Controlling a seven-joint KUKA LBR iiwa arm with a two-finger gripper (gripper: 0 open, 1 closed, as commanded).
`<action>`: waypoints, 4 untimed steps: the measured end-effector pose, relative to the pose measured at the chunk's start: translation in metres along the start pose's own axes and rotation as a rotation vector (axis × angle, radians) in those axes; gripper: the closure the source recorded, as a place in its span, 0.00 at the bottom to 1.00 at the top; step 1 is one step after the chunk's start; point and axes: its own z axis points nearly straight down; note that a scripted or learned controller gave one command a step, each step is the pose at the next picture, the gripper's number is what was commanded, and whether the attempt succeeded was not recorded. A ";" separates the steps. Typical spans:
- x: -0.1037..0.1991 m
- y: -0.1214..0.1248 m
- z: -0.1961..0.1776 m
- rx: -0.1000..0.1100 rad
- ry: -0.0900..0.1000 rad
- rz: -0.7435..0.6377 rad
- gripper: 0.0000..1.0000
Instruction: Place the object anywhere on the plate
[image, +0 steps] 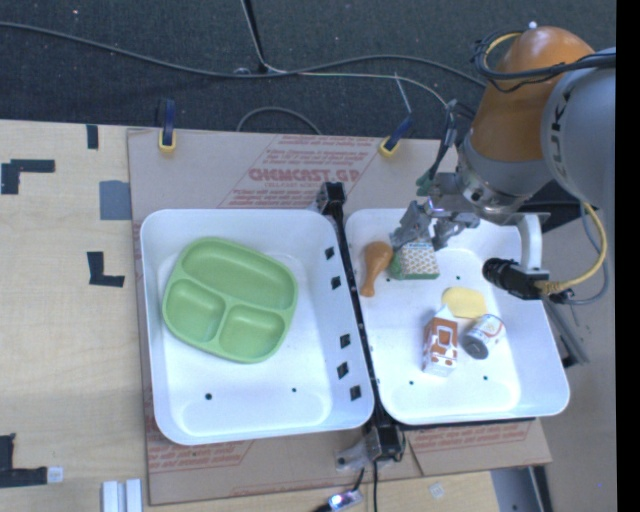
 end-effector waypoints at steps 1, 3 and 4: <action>0.056 0.016 0.004 0.001 -0.001 0.000 1.00; 0.163 0.017 0.032 0.003 -0.002 0.001 1.00; 0.205 0.027 0.035 0.001 -0.002 0.001 1.00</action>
